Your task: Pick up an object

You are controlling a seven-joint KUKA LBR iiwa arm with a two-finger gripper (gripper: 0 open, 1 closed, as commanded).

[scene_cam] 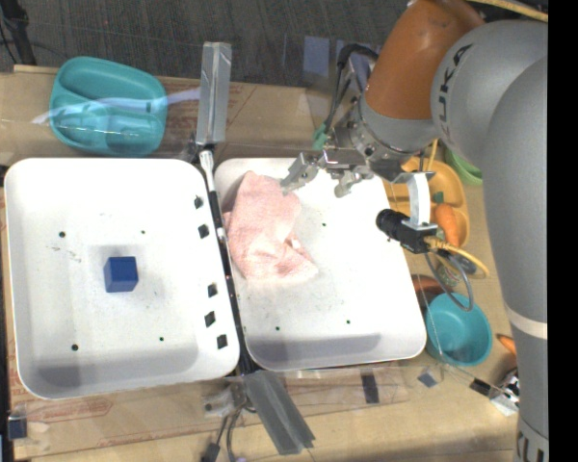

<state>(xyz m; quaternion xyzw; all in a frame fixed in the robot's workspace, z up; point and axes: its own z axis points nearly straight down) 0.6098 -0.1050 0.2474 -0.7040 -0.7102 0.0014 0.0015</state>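
Apparently the gripper (320,174) hangs with fingers spread and nothing between them, just above the pink cloth (265,227) in the right bin (385,330), probably its target.

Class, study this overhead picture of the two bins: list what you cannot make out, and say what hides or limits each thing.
- The right bin's far right corner: the arm covers it.
- What lies under the pink cloth: the cloth itself hides it.
- The orange and yellow things beside the right bin: partly behind the arm, kind unclear.
- The blue cube's lower faces: hidden by the downward angle.
- The teal bowl: contents too dim to tell.
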